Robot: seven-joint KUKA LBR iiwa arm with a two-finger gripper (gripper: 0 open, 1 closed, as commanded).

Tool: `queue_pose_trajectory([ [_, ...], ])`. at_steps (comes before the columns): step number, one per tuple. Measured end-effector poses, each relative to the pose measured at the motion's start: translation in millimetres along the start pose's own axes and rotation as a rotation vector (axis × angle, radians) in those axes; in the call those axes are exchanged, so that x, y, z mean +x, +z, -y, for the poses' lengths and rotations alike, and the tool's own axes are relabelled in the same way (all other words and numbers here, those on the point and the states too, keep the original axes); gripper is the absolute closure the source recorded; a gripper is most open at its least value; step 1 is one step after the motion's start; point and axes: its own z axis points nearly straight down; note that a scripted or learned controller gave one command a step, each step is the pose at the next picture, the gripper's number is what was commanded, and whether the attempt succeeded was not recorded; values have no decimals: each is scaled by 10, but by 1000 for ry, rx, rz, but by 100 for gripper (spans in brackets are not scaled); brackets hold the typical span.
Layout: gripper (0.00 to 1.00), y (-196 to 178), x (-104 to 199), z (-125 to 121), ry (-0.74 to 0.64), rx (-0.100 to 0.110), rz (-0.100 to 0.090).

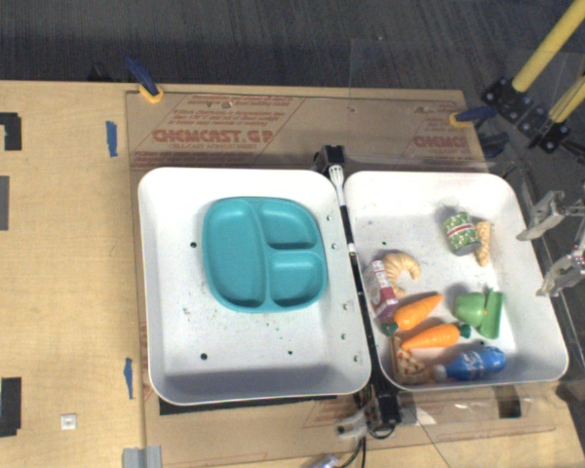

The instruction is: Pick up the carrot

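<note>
Bench: pale wood, with a brown cardboard sheet [302,125] under two white bins.

Gripper [556,245]: at the right rim of the right bin [390,198]. Its two pale metal fingers [541,213] are spread apart with nothing between them.

Upper carrot [416,310]: orange, lying in the right bin, to the gripper's left in the view and a little nearer the camera, well apart from it.

Lower carrot [431,336]: just below the first and close beside it.

Green toy [483,310]: between the carrots and the gripper, beside both carrot tips.

Blue toy [476,364]: at the bin's near edge, below the lower carrot.

Green-and-white patterned item [460,232]: left of the gripper, near the upper finger.

Tan pastry [402,266]: above the upper carrot.

Left bin [175,339]: farthest from the gripper, holding a teal divided plate [265,253].
</note>
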Motion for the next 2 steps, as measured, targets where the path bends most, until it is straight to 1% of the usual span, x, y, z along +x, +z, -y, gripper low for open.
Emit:
queue_pose_trajectory([
  [1, 0, 828, 445, -369, -184, -4, -6],
  [2, 0, 1490, 332, -890, -409, 0, 5],
])
